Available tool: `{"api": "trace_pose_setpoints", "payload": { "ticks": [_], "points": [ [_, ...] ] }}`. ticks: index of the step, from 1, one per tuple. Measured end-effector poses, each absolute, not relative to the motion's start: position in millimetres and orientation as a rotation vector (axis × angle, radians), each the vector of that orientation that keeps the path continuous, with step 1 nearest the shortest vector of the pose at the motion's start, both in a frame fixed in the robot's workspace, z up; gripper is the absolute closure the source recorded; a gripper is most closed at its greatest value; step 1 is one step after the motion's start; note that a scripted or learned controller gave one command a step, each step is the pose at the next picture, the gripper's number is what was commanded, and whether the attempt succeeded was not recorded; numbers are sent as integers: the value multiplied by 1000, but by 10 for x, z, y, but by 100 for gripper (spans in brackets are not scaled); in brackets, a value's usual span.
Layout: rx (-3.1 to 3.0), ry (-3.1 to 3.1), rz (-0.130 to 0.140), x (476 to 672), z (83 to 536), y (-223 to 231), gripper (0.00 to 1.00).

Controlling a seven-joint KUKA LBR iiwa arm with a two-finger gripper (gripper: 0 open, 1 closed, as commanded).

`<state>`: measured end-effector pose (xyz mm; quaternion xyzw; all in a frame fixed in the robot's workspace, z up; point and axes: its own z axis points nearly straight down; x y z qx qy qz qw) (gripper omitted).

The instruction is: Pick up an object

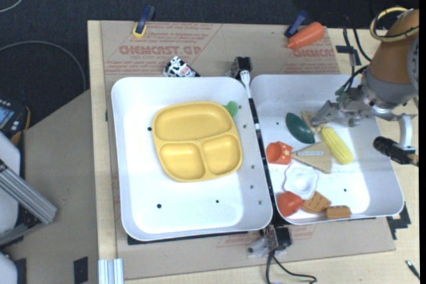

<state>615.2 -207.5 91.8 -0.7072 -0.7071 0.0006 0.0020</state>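
Gripper (319, 115) low in right bin (379, 199), just beside green spoon (299, 128) and corn cob (337, 145); finger state impossible to tell. Risked slipping, nudging crowded toys aside.

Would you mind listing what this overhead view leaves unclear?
- Gripper: too small and blurred in the camera view to tell whether its fingers are open or shut.
- Green item: mostly hidden behind the yellow divided plate.
- Arm: cut off by the right edge.
- Black-and-white item on the bench: too small to identify.
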Motion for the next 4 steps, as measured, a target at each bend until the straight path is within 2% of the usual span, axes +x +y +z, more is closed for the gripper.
{"api": "trace_pose_setpoints", "payload": {
  "ticks": [1,3,4],
  "points": [
    [-2224,-2225,-8,6181,1075,-2074,100],
    [-2225,-2229,-5,6206,2242,-2015,100],
    [-2212,-2226,-2,6107,2260,-1380,100]
  ]
}}
